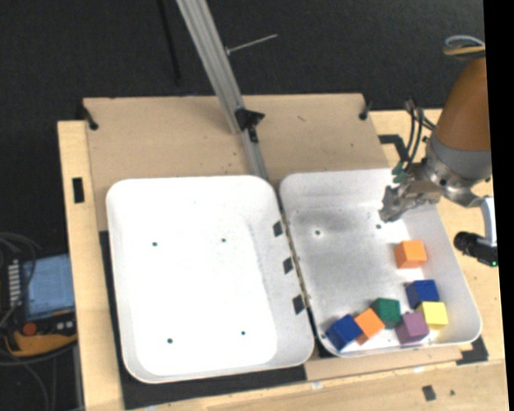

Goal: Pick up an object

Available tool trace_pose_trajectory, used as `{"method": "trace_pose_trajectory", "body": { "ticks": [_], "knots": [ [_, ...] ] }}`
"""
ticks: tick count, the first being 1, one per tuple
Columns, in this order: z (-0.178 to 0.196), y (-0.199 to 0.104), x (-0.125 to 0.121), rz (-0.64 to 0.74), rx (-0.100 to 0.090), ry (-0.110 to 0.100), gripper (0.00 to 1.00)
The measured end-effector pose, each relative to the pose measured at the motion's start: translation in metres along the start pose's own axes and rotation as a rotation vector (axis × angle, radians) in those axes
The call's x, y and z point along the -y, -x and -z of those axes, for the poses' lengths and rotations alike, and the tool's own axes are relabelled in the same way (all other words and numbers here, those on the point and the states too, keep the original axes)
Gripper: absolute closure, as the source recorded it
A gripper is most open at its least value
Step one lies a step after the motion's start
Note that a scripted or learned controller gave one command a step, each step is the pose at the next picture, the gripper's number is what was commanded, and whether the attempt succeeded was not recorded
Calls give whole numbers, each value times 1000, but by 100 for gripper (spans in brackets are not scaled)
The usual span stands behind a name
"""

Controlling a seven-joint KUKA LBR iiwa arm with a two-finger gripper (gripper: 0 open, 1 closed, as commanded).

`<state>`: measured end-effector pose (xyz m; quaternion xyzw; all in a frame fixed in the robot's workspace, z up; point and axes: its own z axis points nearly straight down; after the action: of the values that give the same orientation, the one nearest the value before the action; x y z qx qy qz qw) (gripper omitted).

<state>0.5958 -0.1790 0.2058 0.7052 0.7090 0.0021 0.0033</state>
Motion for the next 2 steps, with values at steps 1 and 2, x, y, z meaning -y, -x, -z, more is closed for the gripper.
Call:
{"method": "trace_pose_trajectory", "body": {
  "ticks": [1, 2],
  "knots": [
    [16, -54, -9, 3, -3, -3, 100],
    [25, -114, -15, 3, -3, -3, 100]
  ]
}}
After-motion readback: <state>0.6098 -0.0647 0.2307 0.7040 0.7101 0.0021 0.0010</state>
